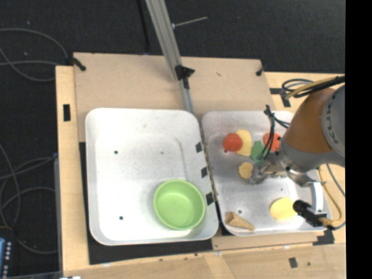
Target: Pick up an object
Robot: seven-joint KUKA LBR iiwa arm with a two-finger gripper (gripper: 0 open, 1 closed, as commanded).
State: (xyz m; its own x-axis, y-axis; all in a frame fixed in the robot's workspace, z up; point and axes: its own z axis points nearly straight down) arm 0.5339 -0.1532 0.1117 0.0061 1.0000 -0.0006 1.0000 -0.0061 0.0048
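My gripper (257,175) hangs low in the right bin (221,127), reaching in from the right. It sits just right of a small tan-yellow piece (245,170) and just below a green object (257,150). Close by, further back, lie a red ball-like object (232,142), a pale yellow object (244,137) and an orange object (270,139), partly hidden by the arm. A yellow lemon-like object (282,209) and a tan cone (239,220) lie near the bin's front edge.
The left bin (116,132) holds a green bowl (179,204) near its front right corner. A grey metal pole (165,36) slants down to the gap between the bins. The arm's grey and orange body (311,129) covers the right bin's far right side.
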